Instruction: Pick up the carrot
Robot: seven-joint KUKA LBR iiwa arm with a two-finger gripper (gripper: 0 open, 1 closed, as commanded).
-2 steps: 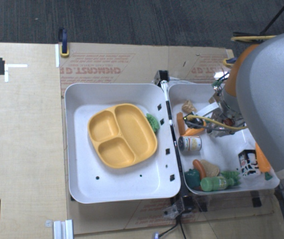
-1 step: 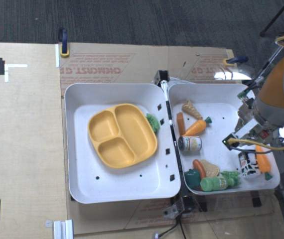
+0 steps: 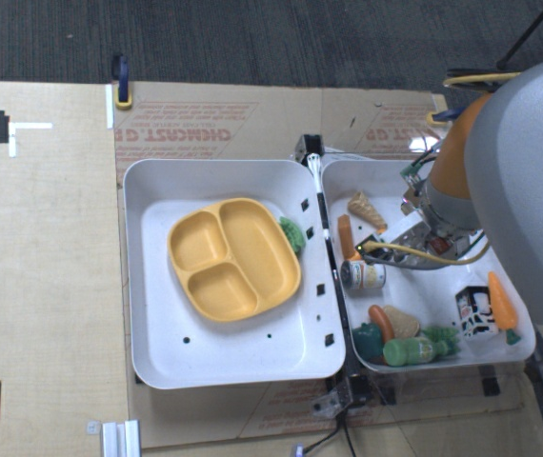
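One carrot (image 3: pixel 503 300) | right bin (image 3: pixel 414 171) | cardboard print mirrored, unreadable

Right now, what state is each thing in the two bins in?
Plate: upright in the left bin, its compartments bare.
Green piece: against the plate's right rim.
Carrot: lying by the right bin's right wall, not gripped.
Can: on its side.
Cone: lying flat.
Sausage: lying along the left wall.
Green bottle: on its side at the near wall.
Gripper: low over the right bin.
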